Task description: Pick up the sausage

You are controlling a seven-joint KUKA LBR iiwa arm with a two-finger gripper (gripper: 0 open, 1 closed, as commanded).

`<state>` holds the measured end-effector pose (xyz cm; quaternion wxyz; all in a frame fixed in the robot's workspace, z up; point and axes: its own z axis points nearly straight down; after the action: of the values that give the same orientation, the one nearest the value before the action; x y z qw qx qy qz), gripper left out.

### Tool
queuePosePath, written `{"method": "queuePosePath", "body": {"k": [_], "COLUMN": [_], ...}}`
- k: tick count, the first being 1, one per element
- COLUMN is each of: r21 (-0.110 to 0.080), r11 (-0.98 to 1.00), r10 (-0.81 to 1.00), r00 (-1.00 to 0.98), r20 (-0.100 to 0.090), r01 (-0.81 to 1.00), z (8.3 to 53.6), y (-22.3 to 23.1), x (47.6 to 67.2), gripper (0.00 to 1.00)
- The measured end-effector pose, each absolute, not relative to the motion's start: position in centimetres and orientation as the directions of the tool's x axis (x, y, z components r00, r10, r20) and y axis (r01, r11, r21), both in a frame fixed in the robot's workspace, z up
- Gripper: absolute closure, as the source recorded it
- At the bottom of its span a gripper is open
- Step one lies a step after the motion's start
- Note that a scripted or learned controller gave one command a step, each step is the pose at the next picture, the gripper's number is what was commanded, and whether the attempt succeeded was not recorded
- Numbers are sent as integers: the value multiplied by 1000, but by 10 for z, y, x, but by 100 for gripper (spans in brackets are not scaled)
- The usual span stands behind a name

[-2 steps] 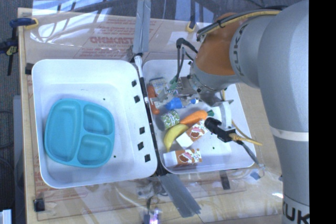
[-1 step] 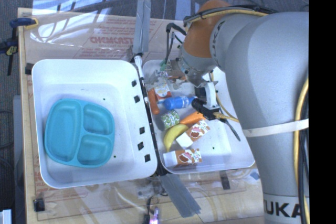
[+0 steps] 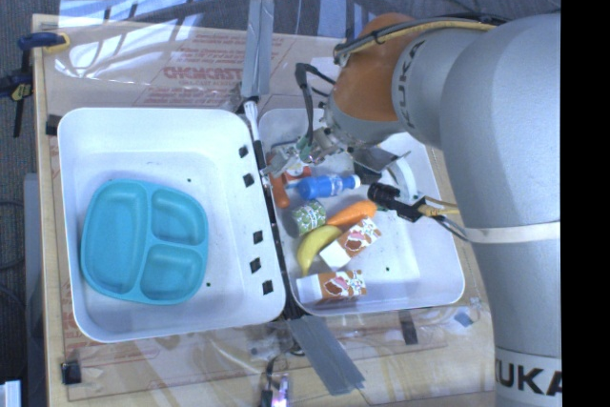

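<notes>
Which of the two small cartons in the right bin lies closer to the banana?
The upper carton, beside the carrot, touches the banana. The other carton lies apart, near the bin's front wall.

The arm point(image 3: 496, 157) consists of large, rounded, smooth-surfaced links finished in light grey. An orange band point(image 3: 367, 81) encircles the housing above the wrist. The lettering "KUKA" appears in dark capitals on the grey shell beside the orange band and again on the lower link at the near right. A yellow cable point(image 3: 419, 29) and black cables run along the top of the orange section. A thin pale seam line crosses the large grey link.
</notes>
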<state>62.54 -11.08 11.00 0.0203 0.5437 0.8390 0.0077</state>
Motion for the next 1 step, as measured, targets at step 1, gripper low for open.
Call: {"method": "queuePosePath", "body": {"k": [1], "r21": [20], "r11": [464], "r10": [886], "r00": [-464], "r20": [-18], "r01": [886], "z": [104], "y": [-113], "x": [586], "gripper": [0]}}
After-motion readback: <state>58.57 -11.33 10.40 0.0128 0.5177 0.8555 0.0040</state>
